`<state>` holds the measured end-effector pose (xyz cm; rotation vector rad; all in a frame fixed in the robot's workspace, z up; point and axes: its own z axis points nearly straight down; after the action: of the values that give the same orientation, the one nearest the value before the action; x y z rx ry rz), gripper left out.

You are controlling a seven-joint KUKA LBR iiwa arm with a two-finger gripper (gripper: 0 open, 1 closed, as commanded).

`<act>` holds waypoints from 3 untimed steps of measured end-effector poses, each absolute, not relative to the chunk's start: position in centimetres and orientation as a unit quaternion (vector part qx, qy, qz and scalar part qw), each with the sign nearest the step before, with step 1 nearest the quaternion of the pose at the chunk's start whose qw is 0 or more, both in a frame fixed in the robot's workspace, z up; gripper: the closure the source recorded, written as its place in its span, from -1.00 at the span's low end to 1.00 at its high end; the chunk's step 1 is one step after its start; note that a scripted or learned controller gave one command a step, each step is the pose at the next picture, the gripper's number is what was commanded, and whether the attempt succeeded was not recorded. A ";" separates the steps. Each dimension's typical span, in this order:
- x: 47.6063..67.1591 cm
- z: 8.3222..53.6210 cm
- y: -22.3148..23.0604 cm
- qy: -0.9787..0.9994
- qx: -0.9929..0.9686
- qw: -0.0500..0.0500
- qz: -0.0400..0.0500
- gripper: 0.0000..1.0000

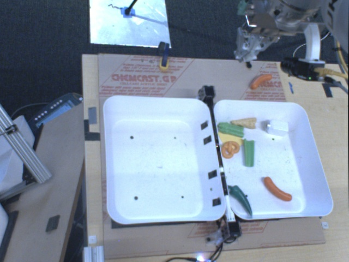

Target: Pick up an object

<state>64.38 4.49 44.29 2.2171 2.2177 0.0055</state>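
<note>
My gripper (pixel 248 53) hangs above the bench behind the right bin (pixel 311 146), well clear of its contents. The right bin holds a green pod (pixel 230 129), a pale yellow wedge (pixel 244 123), a white block (pixel 277 127), an orange pretzel ring (pixel 230 149), a green stick (pixel 248 152), an orange sausage (pixel 277 189) and a dark green pepper (pixel 240 197) at the front left corner. Nothing shows between the fingers.
The left bin (pixel 117 119) lies beside the right one. Another orange sausage (pixel 261 81) rests on the cardboard behind the right bin. A yellow-and-blue clip (pixel 163 56) stands at the cardboard's back edge, near a shiny sheet (pixel 128 15).
</note>
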 end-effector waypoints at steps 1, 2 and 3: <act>67.0 46.4 4.0 0.709 0.706 0.002 0.002 1.00; 66.8 52.3 4.1 0.709 0.705 0.003 0.003 1.00; 66.8 53.6 4.5 0.709 0.705 0.001 0.001 1.00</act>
<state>66.84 4.52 53.61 2.2132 2.2258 0.0046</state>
